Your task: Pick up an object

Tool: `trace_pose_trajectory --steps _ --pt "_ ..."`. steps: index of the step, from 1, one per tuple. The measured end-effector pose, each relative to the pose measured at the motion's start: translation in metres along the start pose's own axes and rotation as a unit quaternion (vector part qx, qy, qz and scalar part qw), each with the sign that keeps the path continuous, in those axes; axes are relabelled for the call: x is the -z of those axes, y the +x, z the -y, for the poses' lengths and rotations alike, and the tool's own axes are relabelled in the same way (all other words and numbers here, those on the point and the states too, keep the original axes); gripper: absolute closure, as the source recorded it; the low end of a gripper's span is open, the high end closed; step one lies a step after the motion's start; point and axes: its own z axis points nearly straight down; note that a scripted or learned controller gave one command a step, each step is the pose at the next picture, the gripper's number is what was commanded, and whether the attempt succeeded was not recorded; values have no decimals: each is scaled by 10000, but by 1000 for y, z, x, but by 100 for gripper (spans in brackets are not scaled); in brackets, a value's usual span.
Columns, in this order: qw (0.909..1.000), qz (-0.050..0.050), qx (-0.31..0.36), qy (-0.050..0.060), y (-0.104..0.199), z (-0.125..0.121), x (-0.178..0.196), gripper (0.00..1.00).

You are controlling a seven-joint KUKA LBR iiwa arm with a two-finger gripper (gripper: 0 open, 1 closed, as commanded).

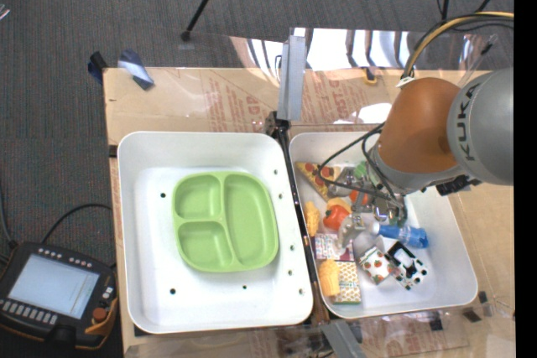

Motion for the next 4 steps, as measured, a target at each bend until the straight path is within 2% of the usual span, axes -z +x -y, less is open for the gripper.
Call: trace_pose_trajectory --steps 1,2,3,4 --pt "9999 -13 -156 -22 6 8 0 0" --pt "9991 -41 -421 6 -14 -4 -1 0" --pt "9988 -29 -495 -3 11 67 -1 0" --pt "9989 -40 -477 -8 10 66 10 100"
